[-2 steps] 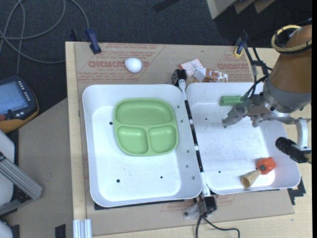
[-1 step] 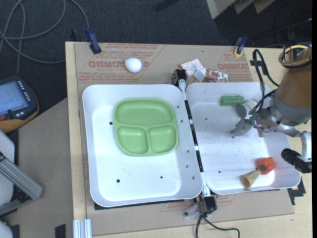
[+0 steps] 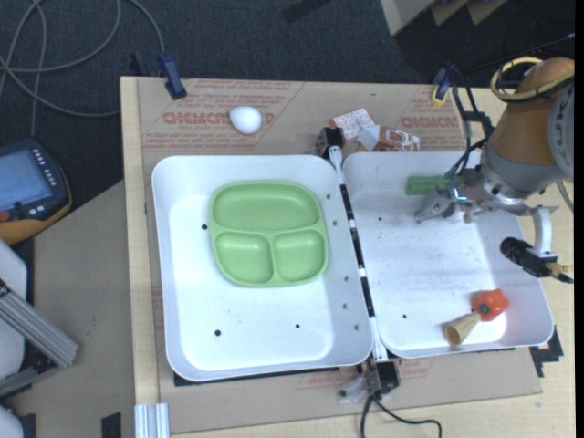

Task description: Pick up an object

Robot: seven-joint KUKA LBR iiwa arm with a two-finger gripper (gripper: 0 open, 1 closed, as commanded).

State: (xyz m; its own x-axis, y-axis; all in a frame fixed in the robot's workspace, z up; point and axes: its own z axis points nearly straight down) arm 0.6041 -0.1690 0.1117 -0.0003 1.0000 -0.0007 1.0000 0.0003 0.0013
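Centre end effector (image 3: 444, 204), finger spread hard to tell, over flat green block (image 3: 424, 185) at eleven o'clock before closing squarely.

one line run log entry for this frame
gripper: low in right bin, far side | beside green block | grasp: unclear | orange toy with cone: near corner | green tray: left bin

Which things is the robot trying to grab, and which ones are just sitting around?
For the job:
- gripper, down in the right bin
- green block right by the gripper
- orange and tan toy in the same bin

Just lying about:
- green divided plate in the left bin
- white egg on the bench
- crumpled wrappers behind the bins
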